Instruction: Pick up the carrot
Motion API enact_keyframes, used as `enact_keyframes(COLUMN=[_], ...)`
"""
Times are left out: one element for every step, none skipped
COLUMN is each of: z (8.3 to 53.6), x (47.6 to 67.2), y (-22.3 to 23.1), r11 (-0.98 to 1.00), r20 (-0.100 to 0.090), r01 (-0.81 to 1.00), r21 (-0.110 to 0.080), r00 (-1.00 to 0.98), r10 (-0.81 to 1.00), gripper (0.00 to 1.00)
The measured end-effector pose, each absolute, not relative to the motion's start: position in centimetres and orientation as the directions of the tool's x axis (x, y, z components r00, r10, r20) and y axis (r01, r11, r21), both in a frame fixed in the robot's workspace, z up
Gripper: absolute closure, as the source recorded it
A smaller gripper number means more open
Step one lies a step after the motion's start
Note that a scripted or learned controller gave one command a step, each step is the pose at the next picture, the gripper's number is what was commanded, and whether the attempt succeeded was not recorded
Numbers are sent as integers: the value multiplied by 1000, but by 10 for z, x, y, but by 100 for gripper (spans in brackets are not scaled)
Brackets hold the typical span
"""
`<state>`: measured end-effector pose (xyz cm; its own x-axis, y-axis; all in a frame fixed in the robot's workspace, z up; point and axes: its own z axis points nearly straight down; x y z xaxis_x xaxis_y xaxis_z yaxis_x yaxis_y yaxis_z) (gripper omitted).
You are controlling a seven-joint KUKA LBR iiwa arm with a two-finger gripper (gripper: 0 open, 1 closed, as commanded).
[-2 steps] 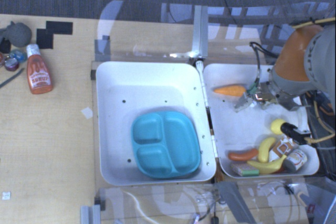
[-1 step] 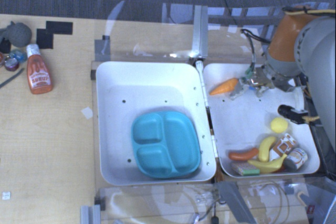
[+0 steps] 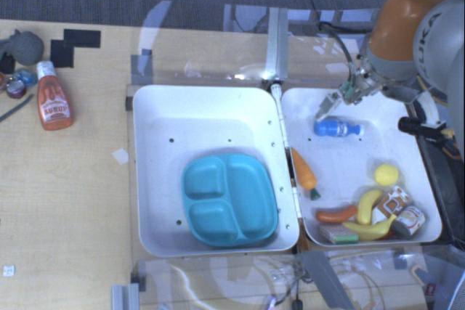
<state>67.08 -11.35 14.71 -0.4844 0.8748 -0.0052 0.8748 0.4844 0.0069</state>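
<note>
Hovering high at the back of the right-hand white bin (image 3: 433, 178), the grey two-finger gripper (image 3: 341, 99) hangs above a small blue plastic bottle (image 3: 336, 128), its fingers slightly apart and holding nothing. Well below them, against the bin's left wall, lies the short orange carrot with its green stalk (image 3: 304, 170), apparently where it simply came to rest. Toy foods crowd the near corner, overlapping and hard to separate.
</note>
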Motion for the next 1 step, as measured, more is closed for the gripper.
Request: enact_keyframes(z=[91], x=[602], y=[-97], r11=[505], r20=[-3], r01=[863], r21=[4], r00=[-505], r10=[863], gripper=[0])
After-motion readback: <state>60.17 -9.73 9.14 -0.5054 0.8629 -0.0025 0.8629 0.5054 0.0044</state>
